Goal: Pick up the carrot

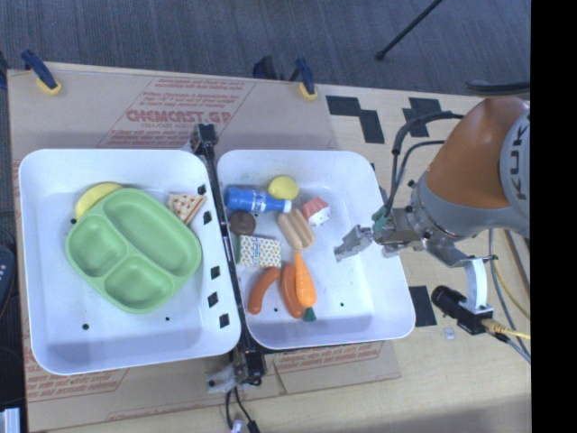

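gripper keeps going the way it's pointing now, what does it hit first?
Probably the hot dog, though height is unclear. The gripper points left across the right bin; the carrot lies lower, off that line.

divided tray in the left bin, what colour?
Light green: the divided tray shows best in the camera view.
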